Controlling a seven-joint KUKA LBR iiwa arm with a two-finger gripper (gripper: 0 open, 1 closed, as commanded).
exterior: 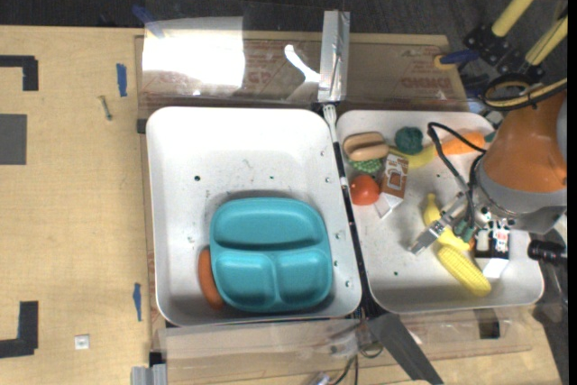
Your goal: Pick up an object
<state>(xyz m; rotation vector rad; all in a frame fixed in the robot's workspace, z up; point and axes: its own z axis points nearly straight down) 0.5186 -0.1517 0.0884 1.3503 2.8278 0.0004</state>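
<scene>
My gripper [435, 228] is low in the right bin [397, 279], reaching in from the right under the arm's orange band. It sits at the left end of a yellow corn cob [464, 266] that lies slanted toward the bin's front right. A small yellow piece [434, 212] lies right at the gripper's tip; whether it is gripped is unclear. Farther left in the same bin lie a red tomato [364, 189], a burger bun [365, 145] and a small brown carton [395, 176].
At the back of the right bin lie a green item [410, 138], a yellow item [421, 155] and an orange carrot [462, 142]. The left bin [234, 149] holds a teal divided plate [270, 252] with an orange object [207, 277] partly under it. A black cable [448, 158] loops above the gripper.
</scene>
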